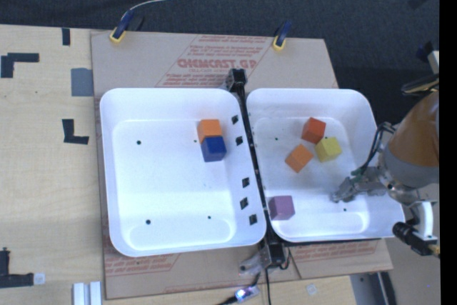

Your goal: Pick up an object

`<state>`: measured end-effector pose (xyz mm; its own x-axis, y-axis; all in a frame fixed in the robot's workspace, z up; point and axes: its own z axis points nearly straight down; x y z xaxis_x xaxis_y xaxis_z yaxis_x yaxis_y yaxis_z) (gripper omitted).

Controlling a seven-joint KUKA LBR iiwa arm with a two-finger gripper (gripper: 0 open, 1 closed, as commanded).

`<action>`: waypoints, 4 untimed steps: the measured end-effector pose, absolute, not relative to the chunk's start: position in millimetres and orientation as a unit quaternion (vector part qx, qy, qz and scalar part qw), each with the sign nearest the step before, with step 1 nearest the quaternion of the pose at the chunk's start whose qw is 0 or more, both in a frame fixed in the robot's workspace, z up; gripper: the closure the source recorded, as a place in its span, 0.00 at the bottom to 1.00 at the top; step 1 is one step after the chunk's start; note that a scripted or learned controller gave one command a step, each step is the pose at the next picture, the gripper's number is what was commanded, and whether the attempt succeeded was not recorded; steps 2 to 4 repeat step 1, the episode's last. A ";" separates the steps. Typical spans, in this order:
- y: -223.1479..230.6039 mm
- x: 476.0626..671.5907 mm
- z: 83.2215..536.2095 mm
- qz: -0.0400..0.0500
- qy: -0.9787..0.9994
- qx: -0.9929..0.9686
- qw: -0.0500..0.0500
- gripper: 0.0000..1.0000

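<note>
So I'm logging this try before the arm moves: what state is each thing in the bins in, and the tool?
orange block: left bin, touching the blue block
blue block: left bin, resting flat
red block: right bin, free
yellow block: right bin, free
tilted orange block: right bin, free
purple block: right bin, by the front wall
tool: low in the right bin, holding nothing
</note>
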<state>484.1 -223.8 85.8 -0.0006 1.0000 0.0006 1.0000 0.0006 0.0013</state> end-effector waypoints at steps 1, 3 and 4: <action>-223.8 484.1 85.8 0.001 0.707 0.707 0.000 1.00; -223.8 484.1 85.8 0.001 0.707 0.707 0.000 1.00; -223.8 484.1 85.8 0.001 0.707 0.707 0.000 1.00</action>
